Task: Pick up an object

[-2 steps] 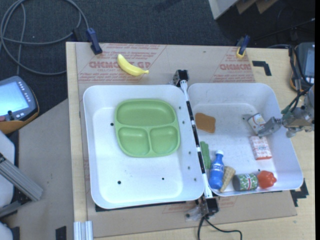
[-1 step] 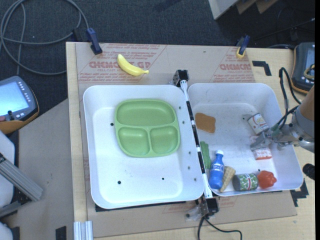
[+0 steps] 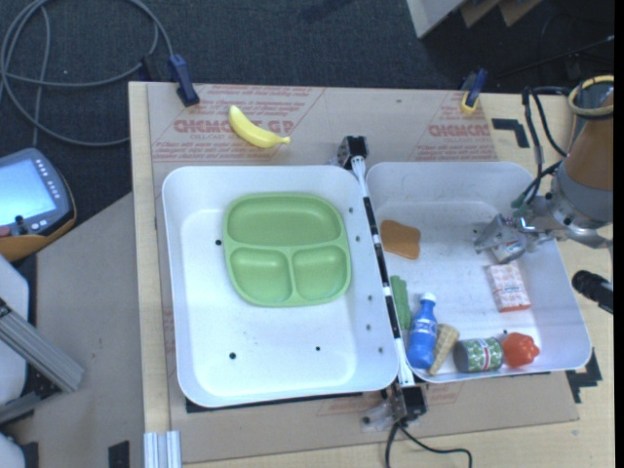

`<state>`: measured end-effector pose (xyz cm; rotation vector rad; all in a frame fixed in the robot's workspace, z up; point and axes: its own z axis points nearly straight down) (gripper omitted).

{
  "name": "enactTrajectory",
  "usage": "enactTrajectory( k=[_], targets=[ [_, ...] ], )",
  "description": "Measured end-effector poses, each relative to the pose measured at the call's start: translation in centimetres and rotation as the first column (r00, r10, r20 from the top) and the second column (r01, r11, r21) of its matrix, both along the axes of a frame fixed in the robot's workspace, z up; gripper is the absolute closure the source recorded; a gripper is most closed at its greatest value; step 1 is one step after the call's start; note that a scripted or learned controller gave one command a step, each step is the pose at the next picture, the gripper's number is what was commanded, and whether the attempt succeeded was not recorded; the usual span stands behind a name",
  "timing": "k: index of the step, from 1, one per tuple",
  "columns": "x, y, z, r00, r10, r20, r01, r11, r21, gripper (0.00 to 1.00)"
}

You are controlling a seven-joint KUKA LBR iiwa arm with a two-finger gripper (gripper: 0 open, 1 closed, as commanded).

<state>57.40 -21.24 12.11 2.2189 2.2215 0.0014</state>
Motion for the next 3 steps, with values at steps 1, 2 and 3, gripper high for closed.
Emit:
enactTrajectory(
  k=[1,2,3],
  targets=[
    [0.9,0.1,-3.7,1.000,0.001,-0.004,-0.001,1.000,0.003,0.00],
    [1.0,0.0,-2.6,1.000,0.002,-0.001,-0.002,1.000,0.001,1.00],
    [6.7,3.6,4.6,1.000,0.001,0.001,-0.001,1.000,0.000,1.00]
  ],
)
